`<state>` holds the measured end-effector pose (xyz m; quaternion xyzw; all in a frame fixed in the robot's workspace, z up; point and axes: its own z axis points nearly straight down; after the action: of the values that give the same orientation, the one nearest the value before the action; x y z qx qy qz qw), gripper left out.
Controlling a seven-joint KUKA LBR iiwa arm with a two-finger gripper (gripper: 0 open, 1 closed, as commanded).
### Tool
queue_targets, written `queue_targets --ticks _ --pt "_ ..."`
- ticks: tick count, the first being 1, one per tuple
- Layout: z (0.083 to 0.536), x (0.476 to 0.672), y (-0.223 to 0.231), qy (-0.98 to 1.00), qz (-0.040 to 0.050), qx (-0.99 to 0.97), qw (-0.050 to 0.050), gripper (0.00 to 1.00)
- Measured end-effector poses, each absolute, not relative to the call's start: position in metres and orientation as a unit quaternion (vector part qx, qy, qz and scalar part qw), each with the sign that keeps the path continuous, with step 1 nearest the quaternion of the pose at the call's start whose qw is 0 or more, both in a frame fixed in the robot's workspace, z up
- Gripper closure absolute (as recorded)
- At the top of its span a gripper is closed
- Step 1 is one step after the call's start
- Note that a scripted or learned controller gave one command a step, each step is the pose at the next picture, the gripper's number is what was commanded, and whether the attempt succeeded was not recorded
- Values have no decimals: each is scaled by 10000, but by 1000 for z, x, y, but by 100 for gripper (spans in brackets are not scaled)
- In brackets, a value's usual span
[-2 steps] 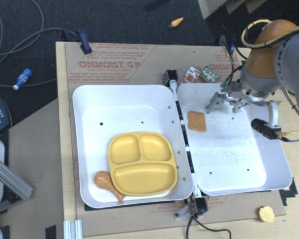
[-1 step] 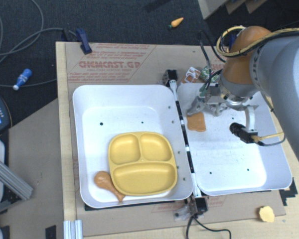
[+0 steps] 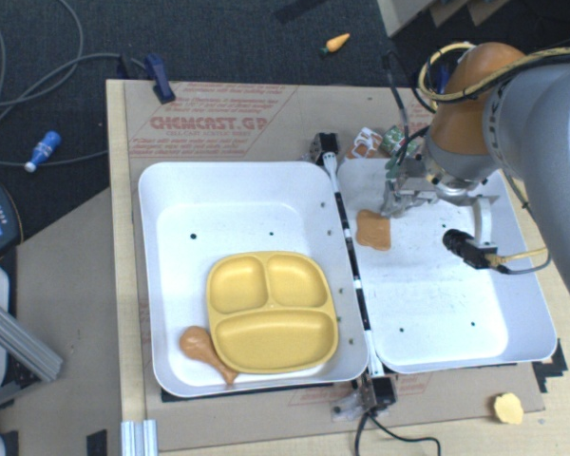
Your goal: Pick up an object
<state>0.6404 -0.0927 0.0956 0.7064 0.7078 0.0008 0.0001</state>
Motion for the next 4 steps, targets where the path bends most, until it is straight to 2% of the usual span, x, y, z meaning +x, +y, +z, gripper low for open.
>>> queue_targets --ticks 1,2,3,4 --pt "84 569 -104 7058 -25 7084 -38 100" --pt "84 573 -103 7069 -3 7073 -8 0" --pt "97 636 -98 7083 20 7059 31 0" --pt "132 669 -141 7066 16 7076 42 0"
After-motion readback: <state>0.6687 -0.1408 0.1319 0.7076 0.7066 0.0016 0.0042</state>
